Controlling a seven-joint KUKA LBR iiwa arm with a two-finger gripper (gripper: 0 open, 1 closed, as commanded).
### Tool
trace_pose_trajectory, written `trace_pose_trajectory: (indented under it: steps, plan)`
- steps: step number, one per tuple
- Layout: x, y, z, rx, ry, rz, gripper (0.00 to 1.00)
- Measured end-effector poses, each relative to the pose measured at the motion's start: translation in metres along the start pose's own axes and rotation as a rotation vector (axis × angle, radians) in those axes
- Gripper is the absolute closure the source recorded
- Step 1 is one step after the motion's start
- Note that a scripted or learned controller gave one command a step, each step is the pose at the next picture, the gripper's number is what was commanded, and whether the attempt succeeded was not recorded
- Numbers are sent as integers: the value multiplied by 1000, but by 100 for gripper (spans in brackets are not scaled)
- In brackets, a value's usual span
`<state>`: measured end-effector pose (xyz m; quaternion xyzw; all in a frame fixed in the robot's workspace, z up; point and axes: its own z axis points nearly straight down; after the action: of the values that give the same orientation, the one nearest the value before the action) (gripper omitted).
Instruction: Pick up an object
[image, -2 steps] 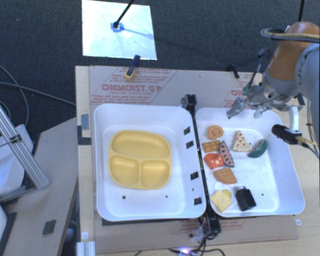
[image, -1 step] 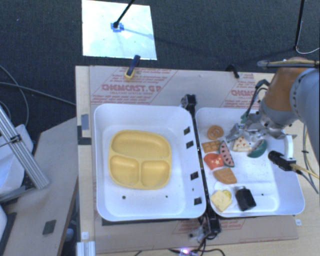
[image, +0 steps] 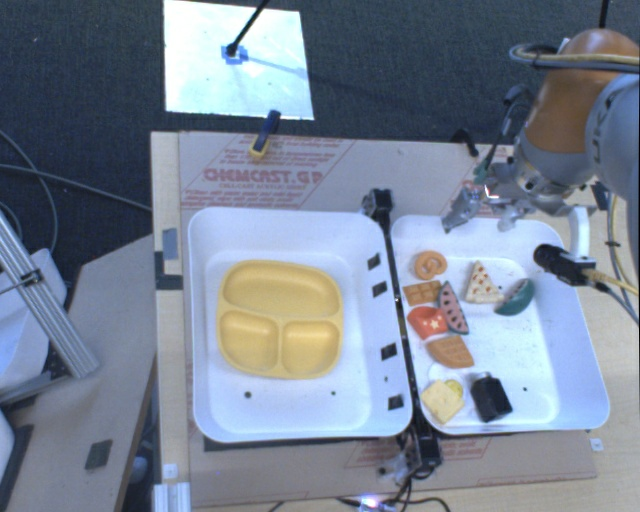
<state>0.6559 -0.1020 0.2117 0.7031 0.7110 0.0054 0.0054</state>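
The right bin (image: 575, 375) holds several toy foods. Among them are an orange pretzel (image: 430, 264), a pale wedge (image: 482, 284), a watermelon slice (image: 455, 308), a teal crescent (image: 514, 298), a red piece (image: 427, 322), an orange slab (image: 450, 351), a yellow block (image: 443, 399) and a black block (image: 490, 397). My gripper (image: 484, 212) hangs over the far rim of that bin, above and behind the pretzel and the wedge. Its fingers are spread open with nothing between them.
The left bin (image: 215, 400) carries a yellow divided plate (image: 280, 318). A black hinge strip (image: 395, 310) runs between the two bins. A black part of the arm (image: 560, 262) juts over the right bin's far right side. A blue-and-yellow tool (image: 264, 135) lies behind the bins.
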Motion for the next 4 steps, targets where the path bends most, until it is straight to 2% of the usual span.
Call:
trace_pose_trajectory:
  steps: [1,2,3,4]
  plan:
    - [-26,-29,115,20,1,12,0]
    - [-25,-25,98,10,-1,9,100]
    - [17,-97,127,20,3,10,100]
    - [68,-172,21,15,3,5,100]
